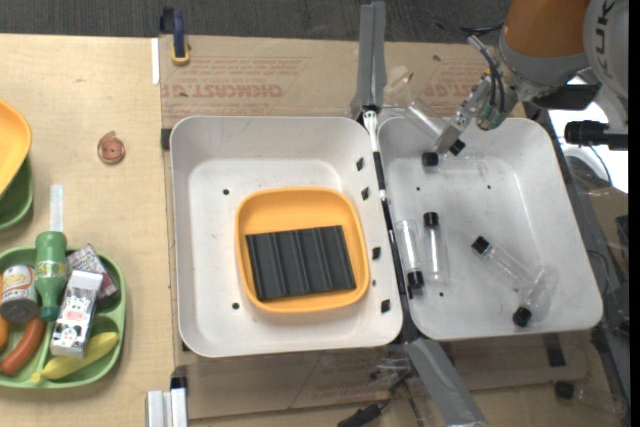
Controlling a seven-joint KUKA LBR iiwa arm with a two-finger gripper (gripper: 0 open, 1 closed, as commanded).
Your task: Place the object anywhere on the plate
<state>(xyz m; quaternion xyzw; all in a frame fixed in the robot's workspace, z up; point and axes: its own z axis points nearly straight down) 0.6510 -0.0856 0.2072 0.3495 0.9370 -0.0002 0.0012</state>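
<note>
A grey arm (560,5) is seen reaching in from the right, its gripper (478,110) raised over the right bin (560,175) toward twelve o'clock. A clear tube with a black cap (432,137) is pinched between its fingers and hangs slanted above the bin floor. Three more clear tubes (432,250) are laid in the same bin between six and four o'clock. The orange plate (300,205) is set at the middle of the left bin (200,215), with a ribbed black block (301,262) lying on it.
</note>
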